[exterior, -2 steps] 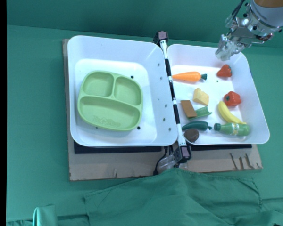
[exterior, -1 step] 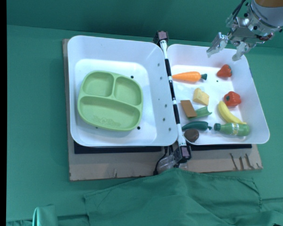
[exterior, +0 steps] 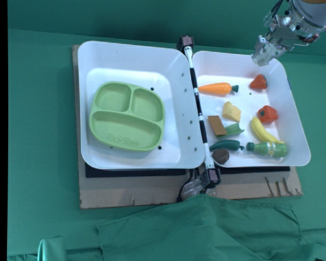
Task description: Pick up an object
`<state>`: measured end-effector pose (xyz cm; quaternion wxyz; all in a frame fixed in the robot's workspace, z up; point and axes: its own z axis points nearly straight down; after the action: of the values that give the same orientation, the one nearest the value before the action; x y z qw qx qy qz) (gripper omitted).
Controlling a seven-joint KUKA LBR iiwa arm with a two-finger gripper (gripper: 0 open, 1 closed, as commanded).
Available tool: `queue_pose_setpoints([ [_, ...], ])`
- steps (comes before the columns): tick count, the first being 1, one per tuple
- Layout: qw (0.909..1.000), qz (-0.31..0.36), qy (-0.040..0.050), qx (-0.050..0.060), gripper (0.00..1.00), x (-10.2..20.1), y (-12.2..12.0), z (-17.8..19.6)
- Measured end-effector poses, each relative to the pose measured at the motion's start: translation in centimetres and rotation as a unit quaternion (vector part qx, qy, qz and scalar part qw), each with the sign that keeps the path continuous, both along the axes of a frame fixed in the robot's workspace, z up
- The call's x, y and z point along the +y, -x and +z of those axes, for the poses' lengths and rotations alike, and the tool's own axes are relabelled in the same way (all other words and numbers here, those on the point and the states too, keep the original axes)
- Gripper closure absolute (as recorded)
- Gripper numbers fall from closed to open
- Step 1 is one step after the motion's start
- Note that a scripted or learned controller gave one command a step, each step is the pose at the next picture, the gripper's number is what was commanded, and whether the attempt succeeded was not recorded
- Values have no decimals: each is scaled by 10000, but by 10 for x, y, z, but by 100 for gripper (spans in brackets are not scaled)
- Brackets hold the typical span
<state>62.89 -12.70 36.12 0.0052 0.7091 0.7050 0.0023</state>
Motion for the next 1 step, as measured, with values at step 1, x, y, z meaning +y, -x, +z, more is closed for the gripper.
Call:
queue_pose_setpoints([
  [1, 10000, 0, 1, 6, 0, 0, 0, -1],
])
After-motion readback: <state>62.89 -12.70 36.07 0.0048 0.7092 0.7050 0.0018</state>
